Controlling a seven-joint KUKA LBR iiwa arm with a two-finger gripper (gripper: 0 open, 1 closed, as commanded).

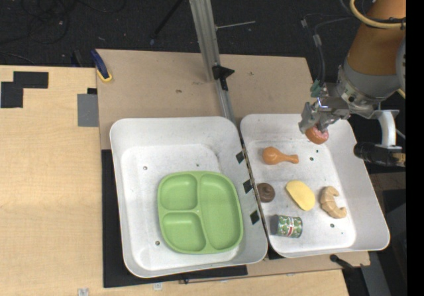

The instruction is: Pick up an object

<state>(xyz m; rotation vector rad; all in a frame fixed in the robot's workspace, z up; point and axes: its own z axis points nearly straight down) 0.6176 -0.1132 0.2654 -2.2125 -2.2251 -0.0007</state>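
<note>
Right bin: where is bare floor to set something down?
Right bin: bare along the far-left, beside the hand, and the near-right corner past the croissant. Crowded mid-floor: drumstick, yellow piece, chocolate donut, can.

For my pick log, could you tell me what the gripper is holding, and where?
A small red object sits at the gripper tips, apparently gripped at its top.
</note>
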